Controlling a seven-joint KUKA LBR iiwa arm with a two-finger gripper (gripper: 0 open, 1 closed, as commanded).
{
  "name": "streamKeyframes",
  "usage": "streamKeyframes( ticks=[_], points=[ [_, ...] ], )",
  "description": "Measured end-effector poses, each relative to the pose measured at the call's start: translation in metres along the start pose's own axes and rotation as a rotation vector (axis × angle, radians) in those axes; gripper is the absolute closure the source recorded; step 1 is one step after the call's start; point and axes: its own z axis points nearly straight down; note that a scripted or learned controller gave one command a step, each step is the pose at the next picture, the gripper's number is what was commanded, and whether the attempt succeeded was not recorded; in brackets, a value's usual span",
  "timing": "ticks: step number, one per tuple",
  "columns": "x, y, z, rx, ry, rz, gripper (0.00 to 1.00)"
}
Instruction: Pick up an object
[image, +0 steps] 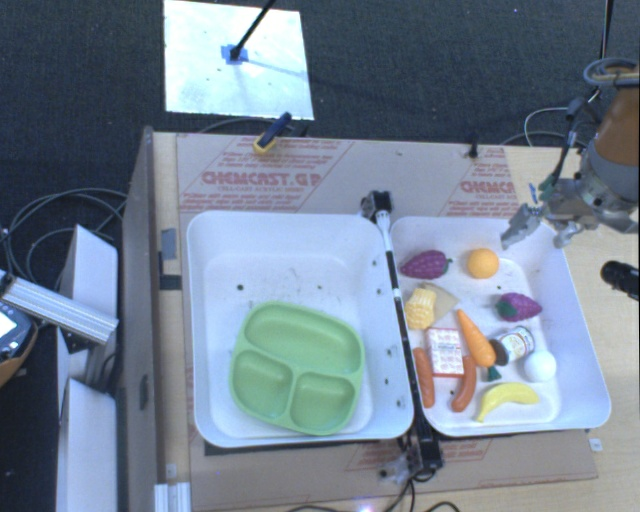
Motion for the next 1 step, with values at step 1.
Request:
streamKeyframes(
  ticks=[1],
  points=[
    [0.0530, 0.0007, 0.1450, -0.003, 0.000, -0.001, 0.00]
  ],
)
